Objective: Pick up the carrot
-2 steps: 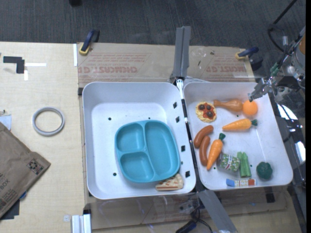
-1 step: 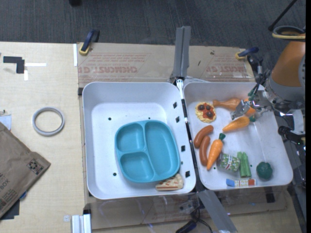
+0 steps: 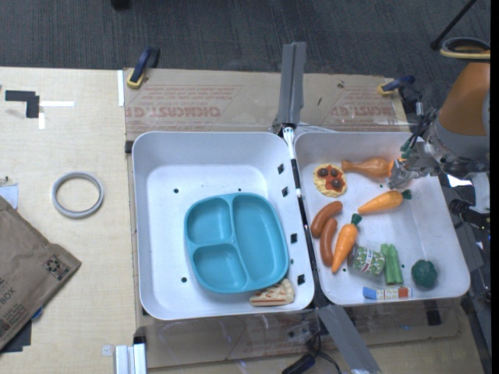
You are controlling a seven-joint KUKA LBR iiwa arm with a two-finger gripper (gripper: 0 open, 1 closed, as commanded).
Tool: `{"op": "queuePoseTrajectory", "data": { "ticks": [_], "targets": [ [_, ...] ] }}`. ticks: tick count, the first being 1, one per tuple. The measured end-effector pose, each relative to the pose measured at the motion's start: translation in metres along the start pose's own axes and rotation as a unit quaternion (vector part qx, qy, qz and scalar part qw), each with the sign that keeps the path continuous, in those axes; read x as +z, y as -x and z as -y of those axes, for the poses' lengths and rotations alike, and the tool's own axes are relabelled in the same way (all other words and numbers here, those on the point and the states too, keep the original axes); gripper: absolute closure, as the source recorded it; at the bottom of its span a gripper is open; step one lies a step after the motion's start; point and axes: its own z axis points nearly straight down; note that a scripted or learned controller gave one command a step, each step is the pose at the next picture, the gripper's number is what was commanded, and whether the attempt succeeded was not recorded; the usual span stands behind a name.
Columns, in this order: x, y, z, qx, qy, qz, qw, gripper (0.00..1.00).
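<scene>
gripper [image 3: 400, 171] hovers low at the right bin's [image 3: 456, 244] far side, just above one carrot [image 3: 382, 202]; can't tell how its fingers stand. second carrot [image 3: 344, 244] lies nearer. cardboard [image 3: 187, 100] behind reads "chemcat" upside down. box [image 3: 23, 267] at left reads "box".

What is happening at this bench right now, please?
A grey robot arm with an orange band reaches in from the right over the right bin, and its gripper hangs near the bin's upper part, close to a toy chicken drumstick and one carrot. A second carrot lies beside two sausages. I see nothing between the fingers, so no carrot is picked up yet. The left bin holds a blue divided plate.
</scene>
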Motion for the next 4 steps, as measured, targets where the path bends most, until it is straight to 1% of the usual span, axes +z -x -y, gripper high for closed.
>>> {"op": "queuePoseTrajectory", "data": {
  "ticks": [1,2,3,4],
  "targets": [
    [0.000,0.000,0.000,0.000,0.000,0.000,1.0000,0.00],
    [0.019,-0.068,0.015,-0.056,-0.001,-0.001,0.9984,0.00],
    [0.019,-0.078,0.066,0.018,-0.002,-0.002,0.9998,0.00],
    [0.019,-0.122,0.104,0.032,-0.002,-0.001,0.9995,0.00]
  ]
}}
